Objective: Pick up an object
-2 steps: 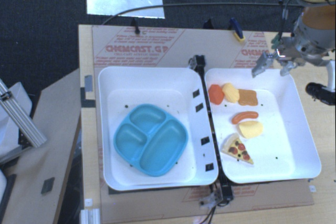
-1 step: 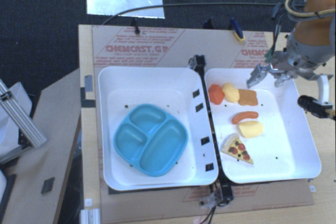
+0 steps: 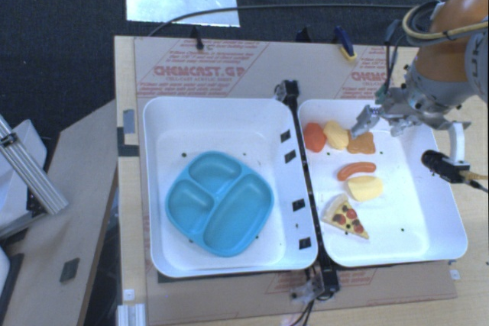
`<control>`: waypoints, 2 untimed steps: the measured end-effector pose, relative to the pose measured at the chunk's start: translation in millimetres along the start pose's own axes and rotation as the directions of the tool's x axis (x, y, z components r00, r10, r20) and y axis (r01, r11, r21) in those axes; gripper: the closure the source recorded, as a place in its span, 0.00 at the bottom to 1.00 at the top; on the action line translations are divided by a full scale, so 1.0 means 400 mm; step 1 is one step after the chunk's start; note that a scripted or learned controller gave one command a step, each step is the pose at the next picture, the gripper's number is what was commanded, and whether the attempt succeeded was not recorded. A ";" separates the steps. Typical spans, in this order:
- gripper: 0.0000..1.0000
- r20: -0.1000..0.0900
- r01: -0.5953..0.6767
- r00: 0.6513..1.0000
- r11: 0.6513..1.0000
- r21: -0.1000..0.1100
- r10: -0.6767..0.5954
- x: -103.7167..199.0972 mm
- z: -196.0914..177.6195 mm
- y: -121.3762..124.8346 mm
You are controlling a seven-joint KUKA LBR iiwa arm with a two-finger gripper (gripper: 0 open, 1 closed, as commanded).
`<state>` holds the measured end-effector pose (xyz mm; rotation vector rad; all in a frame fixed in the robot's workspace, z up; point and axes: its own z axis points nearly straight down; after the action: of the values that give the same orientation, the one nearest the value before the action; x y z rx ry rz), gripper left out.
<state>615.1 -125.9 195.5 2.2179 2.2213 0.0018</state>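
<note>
Gripper (image 3: 367, 121): low over the back of the right bin (image 3: 451, 240), just above and perhaps touching the orange-brown toy piece (image 3: 362, 143); open or closed, cannot tell from this slant, and nothing seen held. Beside it, across the black-clipped divider, the left bin (image 3: 168, 126), bearing only a blue divided plate (image 3: 220, 202), well apart from the reach and unlikely to matter. In the right bin, by size: a pizza slice (image 3: 345, 216) toward the front, lying flat and so probably hard to get under; a yellow chunk (image 3: 365, 188) and a sausage (image 3: 357, 170) in the middle, near each other; then, at the back, a tight row of a red-orange piece (image 3: 314, 137), a yellow piece (image 3: 336, 135) and the orange-brown piece, apparently touching one another. Likely trouble from that crowding: coming down on the seam between two pieces, pinching an edge rather than a body, nudging the neighbours toward the divider, or lifting two and dropping one. Further risk from smooth, rounded toy shapes: squirting sideways out of a closing grasp, leaving an empty lift. Also possible: descending too far and pressing into the bin floor.
</note>
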 end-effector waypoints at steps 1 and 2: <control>0.00 -0.001 -0.001 1.000 1.000 0.002 0.001 0.018 0.123 -0.017; 1.00 0.000 -0.001 1.000 1.000 -0.002 0.001 0.017 0.092 -0.014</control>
<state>609.8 -119.1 158.7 2.2179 2.2192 0.0036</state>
